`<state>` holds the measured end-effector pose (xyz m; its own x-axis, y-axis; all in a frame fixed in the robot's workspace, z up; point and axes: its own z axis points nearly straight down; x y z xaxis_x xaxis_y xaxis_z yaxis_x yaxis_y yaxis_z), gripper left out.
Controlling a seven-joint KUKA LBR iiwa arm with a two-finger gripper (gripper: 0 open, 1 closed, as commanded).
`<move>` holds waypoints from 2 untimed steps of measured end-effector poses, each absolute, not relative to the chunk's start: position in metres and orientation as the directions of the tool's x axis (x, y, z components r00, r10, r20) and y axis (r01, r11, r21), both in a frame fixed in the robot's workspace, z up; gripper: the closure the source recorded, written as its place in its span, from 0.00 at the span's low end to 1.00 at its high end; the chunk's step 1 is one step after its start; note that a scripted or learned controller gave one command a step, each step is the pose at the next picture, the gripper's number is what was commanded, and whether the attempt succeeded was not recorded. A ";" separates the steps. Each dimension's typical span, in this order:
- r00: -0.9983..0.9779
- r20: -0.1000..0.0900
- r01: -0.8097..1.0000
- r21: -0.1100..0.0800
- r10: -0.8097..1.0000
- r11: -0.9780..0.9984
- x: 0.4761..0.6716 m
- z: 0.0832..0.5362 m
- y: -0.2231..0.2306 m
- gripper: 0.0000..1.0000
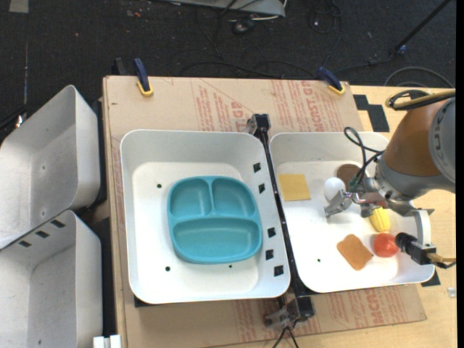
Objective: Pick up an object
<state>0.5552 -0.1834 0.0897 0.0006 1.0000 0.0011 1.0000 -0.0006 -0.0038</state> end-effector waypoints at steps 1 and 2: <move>0.001 0.000 1.000 0.001 1.000 -0.001 0.557 0.103 -0.184 1.00; 0.002 -0.002 1.000 0.004 1.000 -0.002 0.548 0.158 -0.185 1.00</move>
